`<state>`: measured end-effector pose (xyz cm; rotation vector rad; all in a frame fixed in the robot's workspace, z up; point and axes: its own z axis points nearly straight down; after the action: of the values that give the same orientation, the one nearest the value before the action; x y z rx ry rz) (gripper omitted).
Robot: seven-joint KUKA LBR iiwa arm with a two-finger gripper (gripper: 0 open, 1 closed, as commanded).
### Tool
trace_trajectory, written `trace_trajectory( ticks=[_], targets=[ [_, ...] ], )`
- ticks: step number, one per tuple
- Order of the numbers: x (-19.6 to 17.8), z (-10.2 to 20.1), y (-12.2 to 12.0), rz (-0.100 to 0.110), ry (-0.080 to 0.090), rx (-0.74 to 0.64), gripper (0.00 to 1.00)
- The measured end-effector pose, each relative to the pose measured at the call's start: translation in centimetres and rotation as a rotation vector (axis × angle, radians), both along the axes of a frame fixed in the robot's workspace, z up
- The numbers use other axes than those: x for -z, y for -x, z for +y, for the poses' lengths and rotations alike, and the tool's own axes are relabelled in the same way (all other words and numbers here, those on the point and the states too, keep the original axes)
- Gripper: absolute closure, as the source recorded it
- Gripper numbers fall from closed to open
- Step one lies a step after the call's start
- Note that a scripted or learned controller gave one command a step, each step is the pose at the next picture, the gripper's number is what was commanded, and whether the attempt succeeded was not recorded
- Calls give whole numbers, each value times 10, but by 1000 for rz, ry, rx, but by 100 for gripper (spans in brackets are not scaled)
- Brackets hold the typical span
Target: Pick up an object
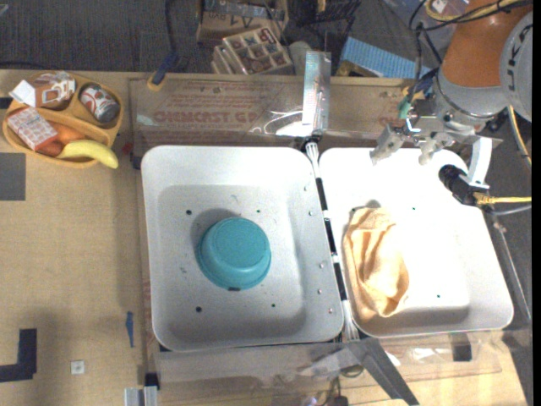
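A teal bowl (235, 252) lies upside down in the middle of the left bin (169, 184). A crumpled yellow-orange cloth (376, 260) lies along the left side of the right bin (473, 252). My gripper (406, 148) hangs over the far edge of the right bin, above and behind the cloth and apart from it. Its fingers (385, 145) are spread with nothing between them. The grey arm with its orange band (482, 32) comes in from the upper right.
A yellow tray (17, 134) with a banana, fruit and small packages sits at the far left of the bench. A cardboard strip (220, 108) runs behind the bins. Cables and a black connector (456, 184) hang at the right bin's far right.
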<state>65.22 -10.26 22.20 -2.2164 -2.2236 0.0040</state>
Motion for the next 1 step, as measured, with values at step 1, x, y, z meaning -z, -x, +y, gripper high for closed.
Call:
trace_trajectory(
  ticks=[1],
  targets=[
    [81,1,25,0,-1,-231,0]
  ],
)
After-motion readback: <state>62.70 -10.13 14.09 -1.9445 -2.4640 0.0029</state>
